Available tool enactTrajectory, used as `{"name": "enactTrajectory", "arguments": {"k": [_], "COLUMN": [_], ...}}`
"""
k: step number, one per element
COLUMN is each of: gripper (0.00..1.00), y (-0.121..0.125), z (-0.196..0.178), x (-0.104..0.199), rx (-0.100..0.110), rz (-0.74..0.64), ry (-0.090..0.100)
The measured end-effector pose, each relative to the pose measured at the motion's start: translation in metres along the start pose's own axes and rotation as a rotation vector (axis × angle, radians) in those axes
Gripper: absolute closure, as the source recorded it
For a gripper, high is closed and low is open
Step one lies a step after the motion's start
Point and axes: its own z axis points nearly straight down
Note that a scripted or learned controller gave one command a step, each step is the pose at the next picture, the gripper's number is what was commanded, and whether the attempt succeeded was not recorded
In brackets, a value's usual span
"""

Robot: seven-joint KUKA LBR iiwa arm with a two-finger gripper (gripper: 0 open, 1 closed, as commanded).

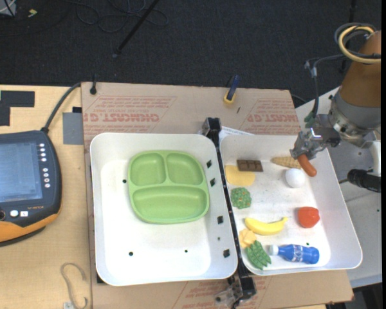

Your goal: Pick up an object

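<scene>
My gripper (305, 149) hangs over the far right corner of the right bin (342, 212). An orange-red sausage-shaped piece (308, 166) lies slanted directly under its tip, its upper end meeting the gripper. A tan cone (282, 162) lies just to the left and a white ball (295, 178) just below. Further into the bin are a brown chocolate bar (249, 166), a yellow block (240, 176), a green round piece (240, 199), a banana (266, 225), a red pepper (308, 217), a blue bottle (298, 254) and a green leafy piece (258, 255).
The left bin (109, 237) holds a green divided plate (168, 187). A dark divider (220, 192) runs between the two bins. A tablet (19, 176) lies at the far left on the cardboard. Arm cables and a yellow hose (354, 37) rise at the right.
</scene>
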Motion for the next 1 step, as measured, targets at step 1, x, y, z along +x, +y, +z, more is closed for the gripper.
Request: {"name": "enactTrajectory", "arguments": {"k": [1], "gripper": [1.0], "y": [-0.008], "z": [0.0029], "x": [0.053], "rx": [0.004], "rz": [-0.002], "ry": [0.003]}}
